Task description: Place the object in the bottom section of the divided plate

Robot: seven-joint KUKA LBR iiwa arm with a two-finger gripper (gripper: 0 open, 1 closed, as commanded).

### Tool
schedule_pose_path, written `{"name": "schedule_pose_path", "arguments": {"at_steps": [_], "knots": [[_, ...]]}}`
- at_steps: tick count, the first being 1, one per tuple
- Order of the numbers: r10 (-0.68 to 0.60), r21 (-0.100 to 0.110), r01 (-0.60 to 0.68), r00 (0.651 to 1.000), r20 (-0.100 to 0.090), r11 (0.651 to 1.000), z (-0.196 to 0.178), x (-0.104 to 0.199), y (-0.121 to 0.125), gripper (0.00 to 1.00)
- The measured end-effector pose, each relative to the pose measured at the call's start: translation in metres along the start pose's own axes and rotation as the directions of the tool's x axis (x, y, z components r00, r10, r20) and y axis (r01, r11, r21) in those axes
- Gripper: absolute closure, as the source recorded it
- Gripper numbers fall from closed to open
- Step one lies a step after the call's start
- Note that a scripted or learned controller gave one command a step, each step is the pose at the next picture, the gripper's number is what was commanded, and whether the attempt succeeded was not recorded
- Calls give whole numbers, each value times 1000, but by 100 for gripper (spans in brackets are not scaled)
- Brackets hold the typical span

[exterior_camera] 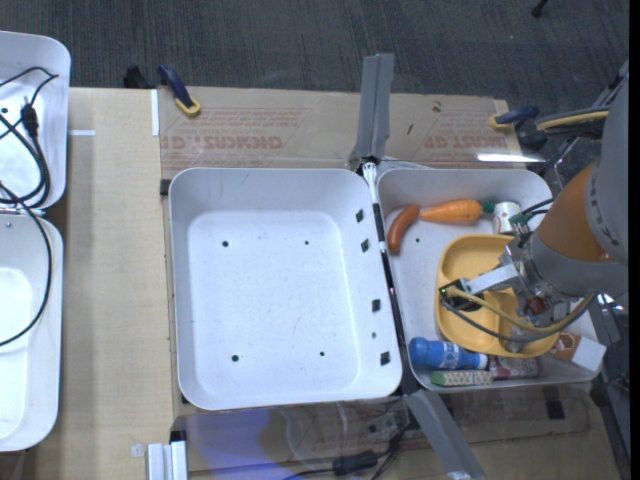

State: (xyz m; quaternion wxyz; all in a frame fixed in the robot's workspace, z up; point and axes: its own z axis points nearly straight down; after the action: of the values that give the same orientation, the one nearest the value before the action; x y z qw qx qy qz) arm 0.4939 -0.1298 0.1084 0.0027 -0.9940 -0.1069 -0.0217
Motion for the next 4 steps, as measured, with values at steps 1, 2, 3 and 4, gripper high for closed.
{"name": "schedule_pose_path", "arguments": {"at_steps": [1,2,3,4], "knots": [[-8,8,8,1000,7,1000,-1,19,67,0],[-24,-9,24,999,22,1000,6,16,-11,0],[0,-1,0,1000,3,1000,2,-4,17,0],[-38,-28,38,999,4,999,4,1,-20,0]]}}
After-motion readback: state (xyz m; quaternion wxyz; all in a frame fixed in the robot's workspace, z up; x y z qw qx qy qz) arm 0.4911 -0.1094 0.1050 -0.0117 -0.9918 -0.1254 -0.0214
